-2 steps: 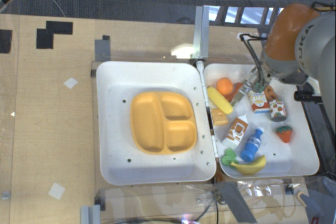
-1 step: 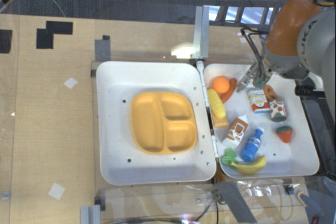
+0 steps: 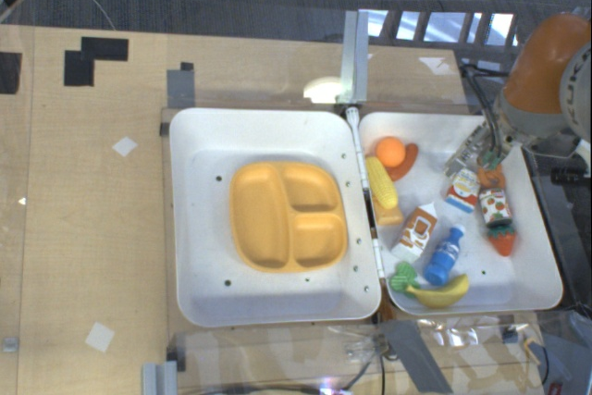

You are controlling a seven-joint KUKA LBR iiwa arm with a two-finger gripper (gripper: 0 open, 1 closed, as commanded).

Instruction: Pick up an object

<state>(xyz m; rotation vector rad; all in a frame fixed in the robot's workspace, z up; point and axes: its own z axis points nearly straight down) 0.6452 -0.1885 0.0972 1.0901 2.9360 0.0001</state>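
The right bin (image 3: 546,277) holds the loose objects. An orange ball (image 3: 390,151) lies on an orange dish at its upper left, with a corn cob (image 3: 381,183) just below. Toward the middle are a brown-and-white carton (image 3: 418,230) and a blue bottle (image 3: 445,255). Along the front wall lie a banana (image 3: 438,292) and a small green piece (image 3: 402,275). My gripper (image 3: 472,154) hangs over the bin's upper right, directly above a small white-and-blue carton (image 3: 462,191). Beside it are a printed box (image 3: 494,206) and a red-orange piece (image 3: 503,242).
The left bin (image 3: 199,227) carries a yellow divided plate (image 3: 287,216). A metal post (image 3: 355,55) rises behind the seam between the bins. The arm's orange band (image 3: 546,65) and cables hang over the right bin's far right corner.
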